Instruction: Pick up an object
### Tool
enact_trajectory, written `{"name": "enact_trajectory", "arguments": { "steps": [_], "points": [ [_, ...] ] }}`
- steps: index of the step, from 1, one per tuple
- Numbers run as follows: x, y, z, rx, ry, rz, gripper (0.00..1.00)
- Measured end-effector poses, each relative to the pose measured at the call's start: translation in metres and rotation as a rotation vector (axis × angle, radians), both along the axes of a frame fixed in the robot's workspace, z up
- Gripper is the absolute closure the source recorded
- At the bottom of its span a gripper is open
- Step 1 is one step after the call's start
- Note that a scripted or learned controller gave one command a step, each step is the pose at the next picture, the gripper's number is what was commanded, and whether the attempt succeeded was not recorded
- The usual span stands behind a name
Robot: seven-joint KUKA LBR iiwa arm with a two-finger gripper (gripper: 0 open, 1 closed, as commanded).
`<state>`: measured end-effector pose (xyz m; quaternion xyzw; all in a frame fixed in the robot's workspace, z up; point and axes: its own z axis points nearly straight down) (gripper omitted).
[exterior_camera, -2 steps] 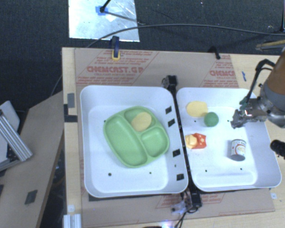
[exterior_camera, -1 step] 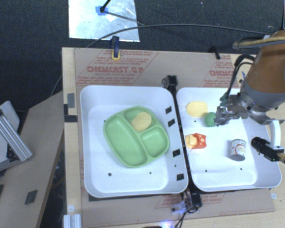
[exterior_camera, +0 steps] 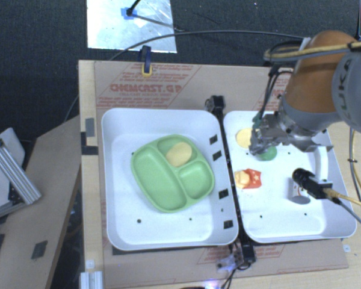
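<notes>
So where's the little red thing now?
The red thing lies in the right bin, near its left wall, just in front of the green piece.

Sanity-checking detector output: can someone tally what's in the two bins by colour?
Green: 2, divided plate in left bin, small piece at the end effector in right bin
Yellow: 2, lump on the plate, blob in right bin
Red and yellow: 1, mixed piece in right bin
Total: 5
</notes>
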<state>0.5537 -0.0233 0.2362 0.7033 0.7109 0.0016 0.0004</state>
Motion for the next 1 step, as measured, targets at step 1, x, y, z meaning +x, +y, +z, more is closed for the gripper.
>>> {"name": "enact_trajectory", "arguments": {
  "steps": [1],
  "points": [
    [-0.0010,0.0596,0.0057,0.000,0.001,0.001,1.00]
  ]
}}
